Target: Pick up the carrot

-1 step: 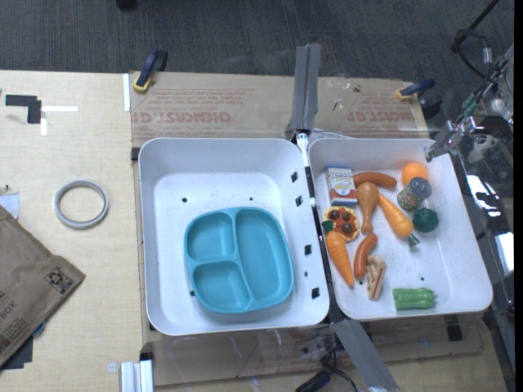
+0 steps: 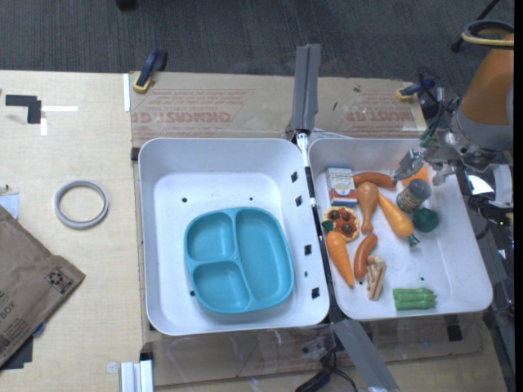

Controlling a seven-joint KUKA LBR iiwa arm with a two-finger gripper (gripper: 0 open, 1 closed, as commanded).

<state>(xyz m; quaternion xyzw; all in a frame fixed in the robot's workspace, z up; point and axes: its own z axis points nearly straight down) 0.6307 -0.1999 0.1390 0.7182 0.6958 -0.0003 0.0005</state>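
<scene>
In the camera view the carrot point(image 2: 338, 257) lies in the right bin point(image 2: 458, 296), near its lower left, tip slanting toward the bottom of the frame and its green top just under a small pizza slice point(image 2: 342, 222); a sausage point(image 2: 364, 256) lies just beside it on the right. The gripper point(image 2: 418, 172) hangs at the upper right of that bin, over the far end of the pile and well apart from the carrot; whether it is apart or together cannot be told here. The carrot looks like a hard plastic toy: probably light, stiff and rather slick, so the thick upper half seems the better place to take hold, across its width, where the taper will not let it squirt out. By count: one carrot, two bins, one blue divided plate point(image 2: 239, 259) in the left bin point(image 2: 163, 219), one green pepper-like piece point(image 2: 413, 299) at the lower right, and one roll of tape point(image 2: 82, 203) on the bench at the left of the frame.
</scene>
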